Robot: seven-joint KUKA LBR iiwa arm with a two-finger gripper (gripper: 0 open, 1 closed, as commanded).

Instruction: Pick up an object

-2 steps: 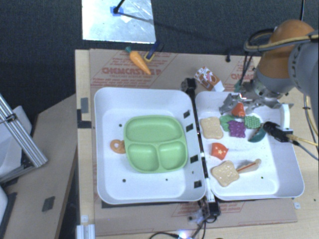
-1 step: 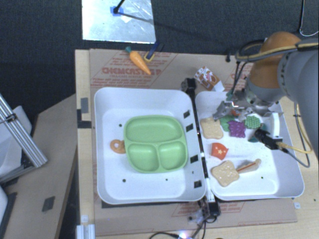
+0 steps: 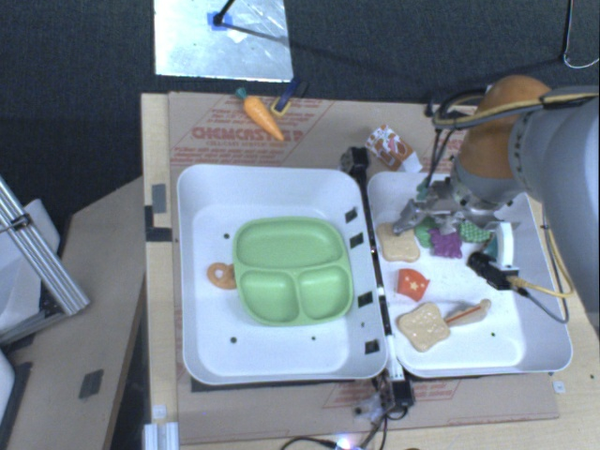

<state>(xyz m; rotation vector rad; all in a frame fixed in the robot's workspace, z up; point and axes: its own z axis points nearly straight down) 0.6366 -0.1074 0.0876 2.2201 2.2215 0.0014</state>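
Observation:
My gripper (image 3: 412, 218) hangs low over the back left part of the right bin (image 3: 544, 345), on the grey arm that reaches in from the right. Just below and in front of it lies a pale toast slice (image 3: 398, 245). A purple toy (image 3: 447, 244) and a green piece (image 3: 476, 233) sit right beside the gripper, partly under the wrist. Nearer the front lie a red piece (image 3: 412, 284), a second toast slice (image 3: 424, 326) and a tan stick (image 3: 467, 313). I see nothing held by the gripper.
The left bin (image 3: 202, 251) holds a green divided plate (image 3: 289, 270) and a small orange ring (image 3: 221, 276). Behind the bins, on the cardboard, lie a toy carrot (image 3: 262, 117) and a red-and-white packet (image 3: 387, 146). A silver sheet (image 3: 223, 26) lies at the back.

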